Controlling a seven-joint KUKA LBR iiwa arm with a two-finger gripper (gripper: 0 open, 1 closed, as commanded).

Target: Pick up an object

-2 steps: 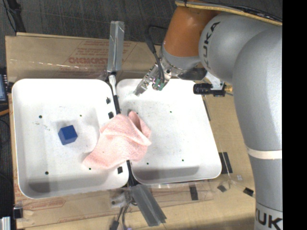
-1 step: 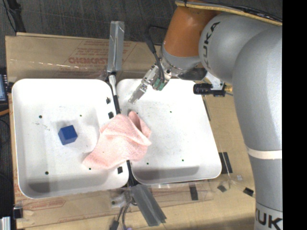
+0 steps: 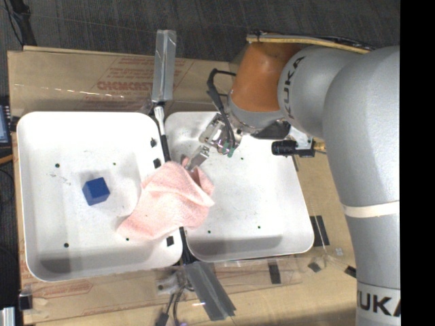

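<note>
A pink cloth [image 3: 170, 202] lies crumpled across the divider between the two bins, half in the left bin [image 3: 41, 155] and half in the right bin [image 3: 265, 202]. Its upper corner rises to a peak at my gripper [image 3: 194, 164], which reaches down from the right and is shut on that corner. A small blue cube [image 3: 96, 190] sits on the floor of the left bin, well left of the gripper and apart from the cloth.
The grey arm with its orange band [image 3: 255, 80] hangs over the right bin's back half. A grey bar [image 3: 163, 66] stands behind the divider between the bins. Cardboard [image 3: 75, 73] lies under both bins.
</note>
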